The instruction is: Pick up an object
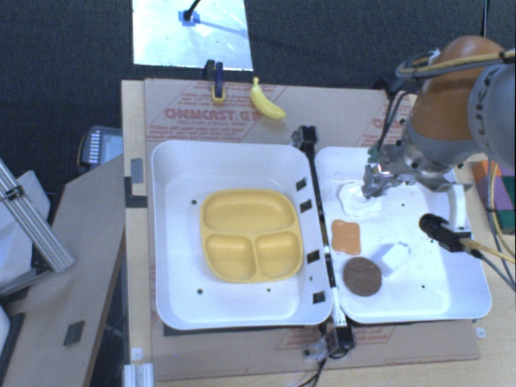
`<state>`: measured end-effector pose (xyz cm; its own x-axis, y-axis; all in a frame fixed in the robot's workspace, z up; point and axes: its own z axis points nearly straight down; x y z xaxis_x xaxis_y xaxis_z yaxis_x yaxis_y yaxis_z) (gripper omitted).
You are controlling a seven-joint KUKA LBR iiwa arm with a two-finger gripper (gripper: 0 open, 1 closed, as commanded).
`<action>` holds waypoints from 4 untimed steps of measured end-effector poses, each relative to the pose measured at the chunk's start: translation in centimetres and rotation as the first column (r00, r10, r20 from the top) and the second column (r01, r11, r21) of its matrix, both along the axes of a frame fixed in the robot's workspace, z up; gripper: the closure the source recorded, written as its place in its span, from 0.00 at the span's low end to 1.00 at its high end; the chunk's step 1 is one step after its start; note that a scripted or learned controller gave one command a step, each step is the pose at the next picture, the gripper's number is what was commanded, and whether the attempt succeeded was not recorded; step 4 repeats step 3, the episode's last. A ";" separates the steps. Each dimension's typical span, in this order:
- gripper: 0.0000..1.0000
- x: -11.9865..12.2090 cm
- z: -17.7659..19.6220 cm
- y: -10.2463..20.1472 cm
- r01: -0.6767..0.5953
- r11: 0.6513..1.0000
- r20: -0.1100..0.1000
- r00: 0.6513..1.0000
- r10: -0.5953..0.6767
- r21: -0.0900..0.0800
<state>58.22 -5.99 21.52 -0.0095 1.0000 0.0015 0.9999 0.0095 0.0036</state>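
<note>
Over the right bin, the tool comes down on a pale object.

Beyond the brown disc [363,276], at the right bin's [463,297] far left, the tool [374,185] hangs just above or touching a white, flattish piece [357,201]; I cannot tell how far it is open, nor whether it grips anything. An orange slab [346,237] lies between that piece and the disc, and a small white block [394,256] sits just right of the disc. This looks like the reach-and-grasp step; next it needs a firm close, then a straight lift.
</note>
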 end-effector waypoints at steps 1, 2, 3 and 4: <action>1.00 1.8 -0.5 5.2 -0.001 1.000 0.000 1.000 0.001 0.000; 1.00 5.1 -0.6 9.9 0.000 1.000 0.001 1.000 0.000 0.001; 1.00 7.0 0.4 15.9 -0.001 1.000 0.001 1.000 0.001 0.002; 1.00 7.0 0.4 15.9 -0.001 1.000 0.001 1.000 0.001 0.002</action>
